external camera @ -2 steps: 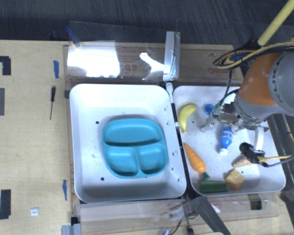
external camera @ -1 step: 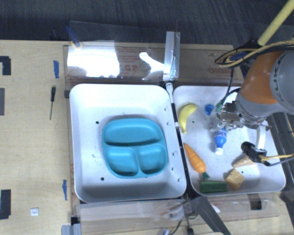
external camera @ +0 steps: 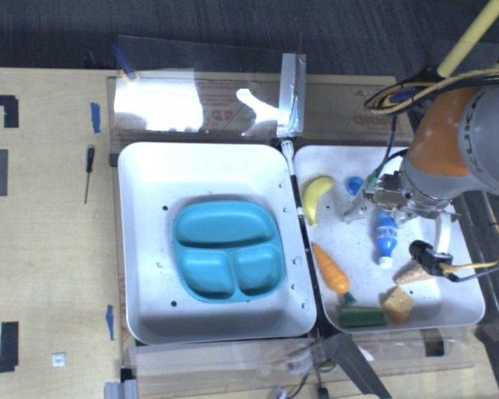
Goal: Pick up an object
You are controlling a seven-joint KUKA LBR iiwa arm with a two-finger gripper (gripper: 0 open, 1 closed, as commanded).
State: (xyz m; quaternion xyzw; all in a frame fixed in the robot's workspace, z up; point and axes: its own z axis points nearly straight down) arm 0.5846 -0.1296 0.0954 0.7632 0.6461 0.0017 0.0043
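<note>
Nearest edge of right bin (external camera: 463, 299): a dark green piece (external camera: 362, 315) lies along the front wall. It is possibly the carrot's top, possibly a separate item; the view is too coarse to decide. Just right of it sits a tan block (external camera: 397, 303), tilted, its far corner partly covered by robot hardware. The orange carrot (external camera: 332, 268) lies diagonally against the wall between the bins, its lower end close to the green piece. Mid-bin: a blue-and-white bottle (external camera: 386, 241) lies flat, pointing roughly away from the camera, with its far end under the gripper (external camera: 373, 199). The gripper hangs low over the bin's far half, coming in from the right on the grey arm (external camera: 453, 152). Its tip is a blur of metal and cable, so whether it is spread or closed cannot be told, and nothing can be seen held in it. Beyond it: a banana (external camera: 318, 196) against the dividing wall, and a small blue object (external camera: 354, 185) near it, half hidden by the gripper and not identifiable. Left bin (external camera: 141, 223): one blue divided tray (external camera: 227, 248), centred. Far side: a clear sheet (external camera: 191, 98) washed out by glare. Pale table (external camera: 41, 248) to the left, cut off at the frame edge.
</note>
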